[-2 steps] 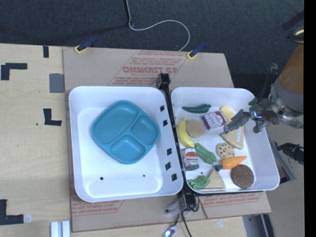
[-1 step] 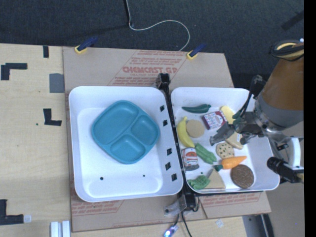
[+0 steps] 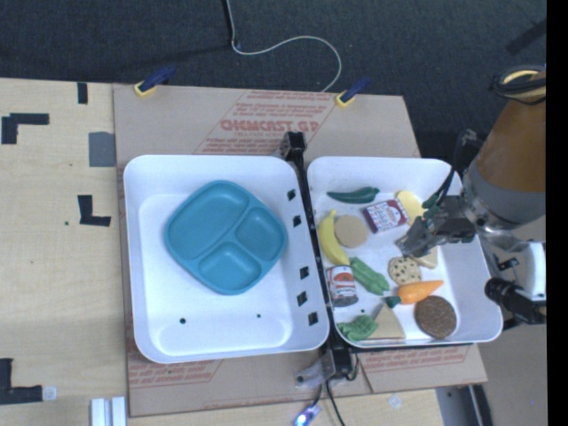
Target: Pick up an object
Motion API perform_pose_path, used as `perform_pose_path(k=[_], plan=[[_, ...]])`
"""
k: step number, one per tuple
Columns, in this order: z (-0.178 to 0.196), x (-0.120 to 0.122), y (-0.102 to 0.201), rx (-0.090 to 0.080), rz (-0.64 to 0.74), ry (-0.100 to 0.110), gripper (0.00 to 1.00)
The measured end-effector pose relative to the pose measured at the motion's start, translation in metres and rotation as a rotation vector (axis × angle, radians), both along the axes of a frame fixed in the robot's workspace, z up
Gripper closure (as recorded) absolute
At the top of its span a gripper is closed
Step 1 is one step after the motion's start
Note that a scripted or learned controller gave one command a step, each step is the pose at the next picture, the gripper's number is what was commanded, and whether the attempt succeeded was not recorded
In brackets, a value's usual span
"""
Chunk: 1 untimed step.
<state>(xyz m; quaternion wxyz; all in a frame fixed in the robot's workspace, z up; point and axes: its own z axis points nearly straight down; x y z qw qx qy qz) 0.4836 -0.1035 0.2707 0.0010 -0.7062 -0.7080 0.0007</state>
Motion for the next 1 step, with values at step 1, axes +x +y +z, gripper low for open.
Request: perform_pose_path(k=[1], plan=[[-0.0481, -0.0013, 0.1217, 0.003, 0.01, 0.005, 1.0]])
